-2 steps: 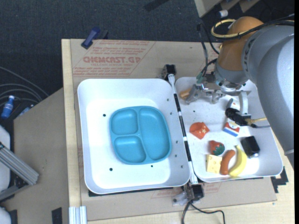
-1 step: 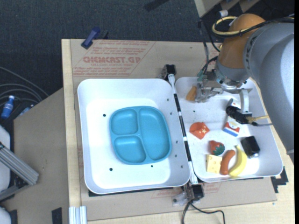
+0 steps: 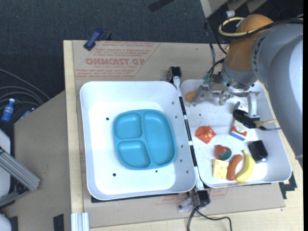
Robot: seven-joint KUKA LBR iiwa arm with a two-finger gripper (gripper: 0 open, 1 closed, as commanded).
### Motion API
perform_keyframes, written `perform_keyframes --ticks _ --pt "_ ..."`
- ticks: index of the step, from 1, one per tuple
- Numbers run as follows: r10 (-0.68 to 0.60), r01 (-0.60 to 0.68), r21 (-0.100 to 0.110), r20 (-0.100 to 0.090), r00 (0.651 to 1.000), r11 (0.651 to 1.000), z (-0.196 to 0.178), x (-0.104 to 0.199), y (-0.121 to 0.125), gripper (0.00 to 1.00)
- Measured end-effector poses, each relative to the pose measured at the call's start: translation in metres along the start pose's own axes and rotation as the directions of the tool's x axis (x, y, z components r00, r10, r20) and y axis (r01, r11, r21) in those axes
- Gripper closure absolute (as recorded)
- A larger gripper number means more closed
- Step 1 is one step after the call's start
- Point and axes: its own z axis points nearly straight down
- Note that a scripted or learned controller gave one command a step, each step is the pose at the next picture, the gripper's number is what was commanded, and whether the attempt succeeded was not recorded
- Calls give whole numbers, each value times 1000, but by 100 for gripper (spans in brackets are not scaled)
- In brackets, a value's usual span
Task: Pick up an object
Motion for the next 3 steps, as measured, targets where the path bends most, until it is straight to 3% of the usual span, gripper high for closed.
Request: perform_keyframes --ticks 1,2,3 --pt "0 0 1 1 1000 1000 9 -2 0 0" --pt "0 0 -5 0 1000 1000 -1 -1 1 100" --pt "0 0 -2 0 1000 1000 -1 -1 1 0"
